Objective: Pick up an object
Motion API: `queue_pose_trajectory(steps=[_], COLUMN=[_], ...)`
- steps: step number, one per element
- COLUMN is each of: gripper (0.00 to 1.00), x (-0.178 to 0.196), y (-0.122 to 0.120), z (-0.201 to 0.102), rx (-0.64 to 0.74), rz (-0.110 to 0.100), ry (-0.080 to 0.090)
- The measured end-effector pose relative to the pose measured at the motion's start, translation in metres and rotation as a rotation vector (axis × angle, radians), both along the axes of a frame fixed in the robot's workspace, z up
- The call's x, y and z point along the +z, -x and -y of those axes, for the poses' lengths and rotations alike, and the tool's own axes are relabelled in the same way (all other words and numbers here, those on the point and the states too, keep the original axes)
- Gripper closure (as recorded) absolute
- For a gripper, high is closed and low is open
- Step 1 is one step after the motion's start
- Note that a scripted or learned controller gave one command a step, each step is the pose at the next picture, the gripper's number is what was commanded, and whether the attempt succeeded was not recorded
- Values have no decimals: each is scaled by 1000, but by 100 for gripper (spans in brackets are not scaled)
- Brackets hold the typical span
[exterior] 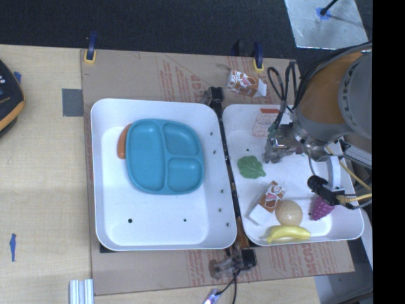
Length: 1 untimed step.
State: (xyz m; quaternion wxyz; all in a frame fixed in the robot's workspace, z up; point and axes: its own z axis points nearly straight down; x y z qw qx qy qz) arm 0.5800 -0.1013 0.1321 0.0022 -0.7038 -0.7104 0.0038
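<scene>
Red-white snack packet point(272, 197) in rt bin point(253, 230); print unreadable.

Grey arm point(354, 100) — orange band, black cables

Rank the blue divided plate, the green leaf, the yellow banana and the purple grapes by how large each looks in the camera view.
1. blue divided plate, by far the largest
2. yellow banana
3. green leaf and purple grapes look alike in size; no ranking between them.

A small snack packet point(247, 83) lay on the brown cardboard sheet point(158, 75) beyond the bins, and a yellow-black device point(9, 100) sat far left.
</scene>
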Motion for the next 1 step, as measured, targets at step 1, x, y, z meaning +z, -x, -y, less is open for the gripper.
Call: queue_pose_trajectory(steps=[1], gripper=[100], x=[60], y=[-49], z=[-69], rx=[-4], rz=[7], ry=[-4])
